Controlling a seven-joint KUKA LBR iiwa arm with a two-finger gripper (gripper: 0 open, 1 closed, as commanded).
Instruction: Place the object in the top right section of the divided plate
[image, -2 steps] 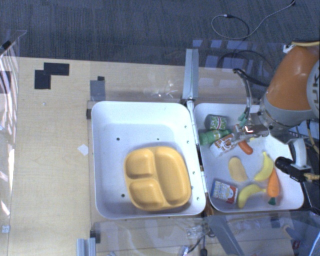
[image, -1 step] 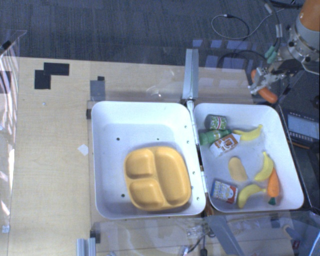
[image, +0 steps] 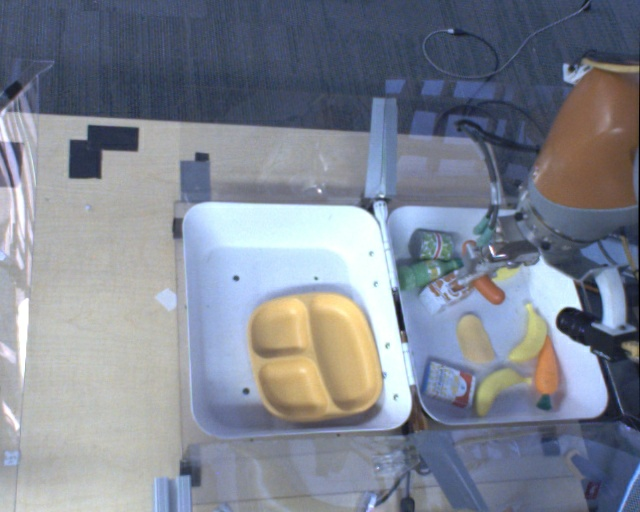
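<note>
While my grey two-finger gripper (image: 487, 258) is hanging low over the right-hand shallow white bin (image: 590, 400), I cannot tell what it is gripping. It is sitting right of centre, just above a small orange sausage-shaped toy (image: 489, 291) and beside a green can (image: 434, 244). The yellow divided plastic plate (image: 314, 354) is lying in the left white bin (image: 215, 300), lower middle.
</note>
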